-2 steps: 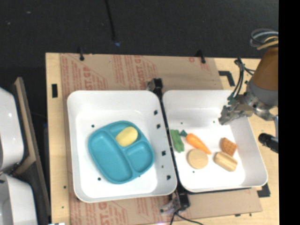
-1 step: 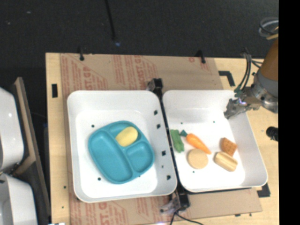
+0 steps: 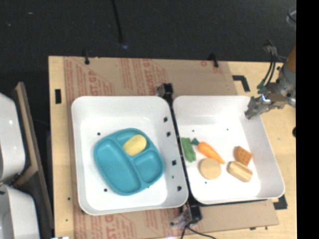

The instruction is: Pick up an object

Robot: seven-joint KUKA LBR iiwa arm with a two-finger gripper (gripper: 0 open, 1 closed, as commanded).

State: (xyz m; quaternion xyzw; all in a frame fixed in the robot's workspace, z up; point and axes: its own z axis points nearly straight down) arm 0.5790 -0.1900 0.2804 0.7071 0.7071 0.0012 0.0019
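Gripper point(image 3: 254, 107) hangs over far right corner of right bin point(image 3: 224, 108), can't tell its state. Carrot point(image 3: 211, 152) lies mid-bin, green piece point(image 3: 188, 149) touching on its left, round slice point(image 3: 210, 169) just near of it, bread roll point(image 3: 240, 172) and cracker point(image 3: 243, 156) to right. Left bin point(image 3: 89, 113) holds blue tray point(image 3: 119, 171) w/ yellow lump point(image 3: 134, 145) in far compartment.

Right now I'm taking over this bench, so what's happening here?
The grey arm's gripper sits at the right white bin's upper right rim, carrying nothing. An orange toy carrot, green pod, round tan disc and two bread-like pieces lie untouched. The left bin has a blue divided plate with a yellow lump.
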